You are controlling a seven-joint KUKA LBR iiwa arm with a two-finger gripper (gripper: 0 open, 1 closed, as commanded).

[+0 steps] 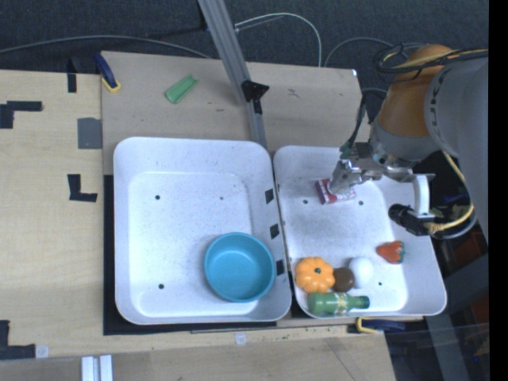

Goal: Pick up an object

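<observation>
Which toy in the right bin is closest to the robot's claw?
The small red-and-white object, right at the gripper. The pumpkin, white ball and green bottle sit far off along the bin's front edge.

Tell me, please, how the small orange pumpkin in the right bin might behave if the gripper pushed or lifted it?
The small orange pumpkin looks rounded, so a push would probably roll it. It touches a brown ball and sits just above a green bottle, so both may shift. Its ribbed curves could slip between fingers.

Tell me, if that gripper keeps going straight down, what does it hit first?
Most likely the small red and white object lying right under the gripper in the right bin. Depth is hard to judge from this slanted view.
</observation>
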